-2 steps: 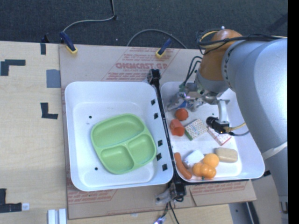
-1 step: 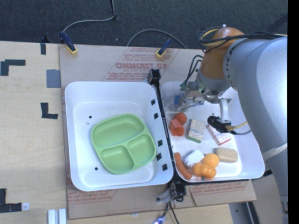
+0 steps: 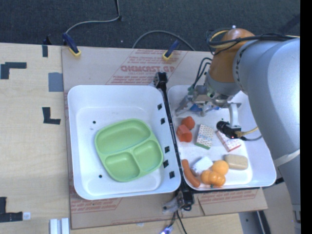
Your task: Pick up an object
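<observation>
camera view: the claw (image 3: 195,104) hangs low over the far end of the right bin (image 3: 258,172); i cannot tell whether it grips anything. just below it lie two red pieces (image 3: 185,129), then a speckled block (image 3: 205,136). an orange carrot (image 3: 190,173) stretches its long axis toward the near rim. the left bin (image 3: 80,111) holds a green tray (image 3: 128,149).

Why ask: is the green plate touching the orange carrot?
Apart. The camera view shows the green plate in the left bin, the orange carrot in the right bin.
</observation>
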